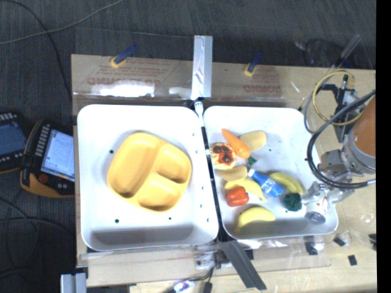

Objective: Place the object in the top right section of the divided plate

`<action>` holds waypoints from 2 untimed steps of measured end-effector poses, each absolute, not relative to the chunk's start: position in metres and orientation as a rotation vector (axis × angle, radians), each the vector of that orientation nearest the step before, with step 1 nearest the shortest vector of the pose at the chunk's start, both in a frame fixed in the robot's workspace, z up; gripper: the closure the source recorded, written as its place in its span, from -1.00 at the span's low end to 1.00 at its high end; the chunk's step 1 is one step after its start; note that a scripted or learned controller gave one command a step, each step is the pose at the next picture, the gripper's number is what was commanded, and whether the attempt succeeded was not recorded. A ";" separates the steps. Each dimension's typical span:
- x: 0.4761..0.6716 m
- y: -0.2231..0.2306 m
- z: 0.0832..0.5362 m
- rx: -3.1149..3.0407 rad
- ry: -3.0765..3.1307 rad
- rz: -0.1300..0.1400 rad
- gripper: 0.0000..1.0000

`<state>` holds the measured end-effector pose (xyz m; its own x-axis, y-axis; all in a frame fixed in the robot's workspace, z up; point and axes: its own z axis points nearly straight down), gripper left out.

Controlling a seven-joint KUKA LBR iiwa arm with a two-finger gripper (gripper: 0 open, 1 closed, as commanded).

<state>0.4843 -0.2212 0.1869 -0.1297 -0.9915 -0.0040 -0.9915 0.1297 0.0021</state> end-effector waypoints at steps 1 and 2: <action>0.485 -0.221 0.187 -2.301 2.135 0.006 1.00; 0.485 -0.217 0.202 -2.478 1.924 0.004 1.00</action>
